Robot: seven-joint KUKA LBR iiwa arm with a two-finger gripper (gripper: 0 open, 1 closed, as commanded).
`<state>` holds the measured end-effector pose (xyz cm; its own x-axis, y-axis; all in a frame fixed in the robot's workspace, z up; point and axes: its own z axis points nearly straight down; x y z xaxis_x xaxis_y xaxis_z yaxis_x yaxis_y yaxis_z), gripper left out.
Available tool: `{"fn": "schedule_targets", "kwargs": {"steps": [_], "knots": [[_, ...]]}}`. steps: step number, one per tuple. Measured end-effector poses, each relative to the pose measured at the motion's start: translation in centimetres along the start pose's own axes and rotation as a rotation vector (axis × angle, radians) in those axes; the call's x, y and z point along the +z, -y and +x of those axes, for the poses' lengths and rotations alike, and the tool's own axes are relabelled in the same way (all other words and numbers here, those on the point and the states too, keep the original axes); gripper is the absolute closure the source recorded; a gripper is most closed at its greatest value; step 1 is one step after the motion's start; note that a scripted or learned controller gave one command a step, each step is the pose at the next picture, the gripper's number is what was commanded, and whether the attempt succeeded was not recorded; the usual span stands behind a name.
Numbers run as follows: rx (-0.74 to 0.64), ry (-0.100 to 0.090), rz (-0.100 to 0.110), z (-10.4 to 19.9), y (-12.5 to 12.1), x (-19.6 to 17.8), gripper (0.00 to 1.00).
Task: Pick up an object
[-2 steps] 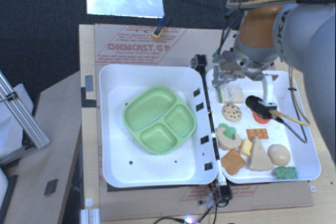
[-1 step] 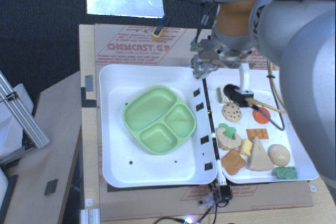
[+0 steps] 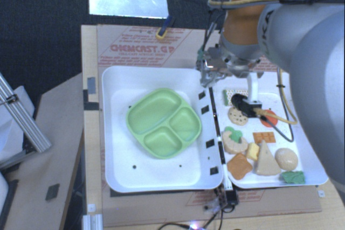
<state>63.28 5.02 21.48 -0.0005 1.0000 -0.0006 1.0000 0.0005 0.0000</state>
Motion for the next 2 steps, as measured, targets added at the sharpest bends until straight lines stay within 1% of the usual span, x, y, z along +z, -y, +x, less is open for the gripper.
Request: {"fn": "schedule_targets", "kwargs": {"steps": [1, 2], "knots": [[-0.004, -0.001, -0.003, 0.2, 0.2, -1.8, 1.00], [0.001, 0.000, -0.001, -0.5, 0.6, -0.4, 1.00]]}}
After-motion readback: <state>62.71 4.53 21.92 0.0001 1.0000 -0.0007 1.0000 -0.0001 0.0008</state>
